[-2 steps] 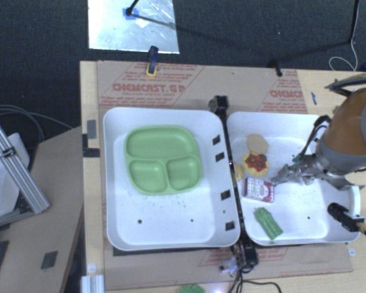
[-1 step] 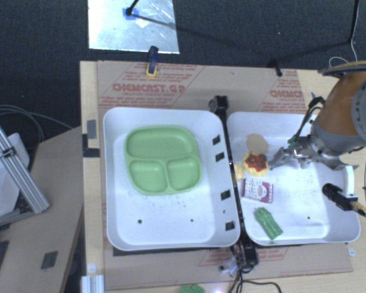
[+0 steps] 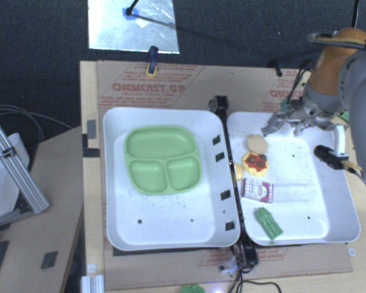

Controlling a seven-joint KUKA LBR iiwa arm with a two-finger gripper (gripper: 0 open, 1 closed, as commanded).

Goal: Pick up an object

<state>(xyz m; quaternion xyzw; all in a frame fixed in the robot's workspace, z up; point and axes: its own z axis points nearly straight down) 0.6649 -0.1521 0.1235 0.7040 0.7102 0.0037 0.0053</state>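
Note:
My gripper (image 3: 287,128) hangs over the back part of the right bin (image 3: 335,206), open, with nothing between its fingers. Just to its front left lies a round tan bun (image 3: 257,143). Below the bun sit a red and yellow toy (image 3: 255,162) and a small yellow piece (image 3: 238,171) by the bin's left wall. A red and white packet (image 3: 257,190) lies beside a clear wrapper (image 3: 293,192). A green toy vegetable (image 3: 268,222) rests near the front edge.
The left bin (image 3: 119,224) holds a green divided plate (image 3: 163,159). A black divider with clips (image 3: 227,163) runs between the bins. A black fitting (image 3: 329,156) sits at the right bin's right rim, under the arm (image 3: 335,72).

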